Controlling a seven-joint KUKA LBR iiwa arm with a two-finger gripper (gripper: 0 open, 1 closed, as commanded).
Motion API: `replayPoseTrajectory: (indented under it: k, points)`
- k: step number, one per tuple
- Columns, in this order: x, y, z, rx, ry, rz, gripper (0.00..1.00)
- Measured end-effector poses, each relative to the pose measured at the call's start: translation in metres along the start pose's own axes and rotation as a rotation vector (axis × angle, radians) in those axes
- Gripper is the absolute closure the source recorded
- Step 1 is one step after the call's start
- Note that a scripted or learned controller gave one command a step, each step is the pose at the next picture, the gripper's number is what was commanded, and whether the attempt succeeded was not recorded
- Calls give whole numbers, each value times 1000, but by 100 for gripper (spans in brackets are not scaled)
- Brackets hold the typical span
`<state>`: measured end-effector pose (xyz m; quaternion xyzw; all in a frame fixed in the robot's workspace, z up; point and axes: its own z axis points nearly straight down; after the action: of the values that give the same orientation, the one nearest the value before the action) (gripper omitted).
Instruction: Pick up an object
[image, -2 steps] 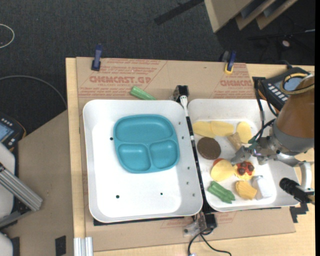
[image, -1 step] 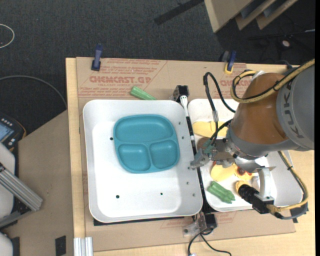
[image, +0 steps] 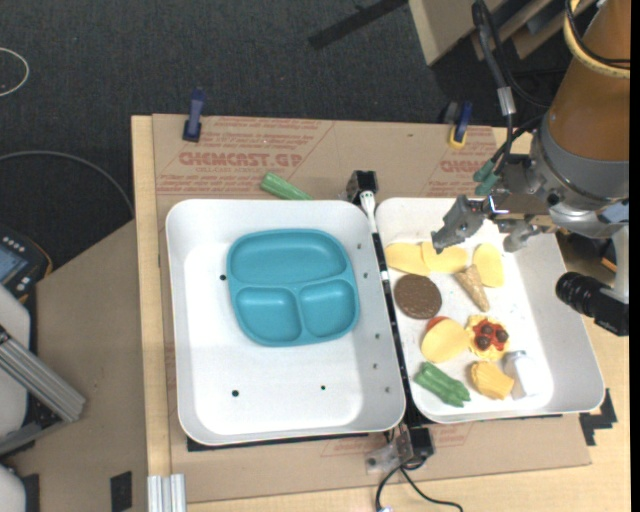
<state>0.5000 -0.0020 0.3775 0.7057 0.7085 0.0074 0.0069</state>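
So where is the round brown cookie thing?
The brown cookie lies in the right bin, near its left wall, just below the yellow pieces and above the green piece.

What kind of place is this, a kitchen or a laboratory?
Most likely a robotics lab bench. The gripper hangs over a white bin of toy food, a teal divided plate lies in the other bin, and the cardboard base is clamped down.
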Motion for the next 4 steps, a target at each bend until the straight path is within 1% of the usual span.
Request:
replayPoseTrajectory:
  k: [1,2,3,4]
  points:
    - [0,-1,-1,17,-2,2,100]
    - [35,-23,51,28,0,0,100]
    - [55,-21,21,15,0,0,100]
    - [2,12,107,27,-2,10,100]
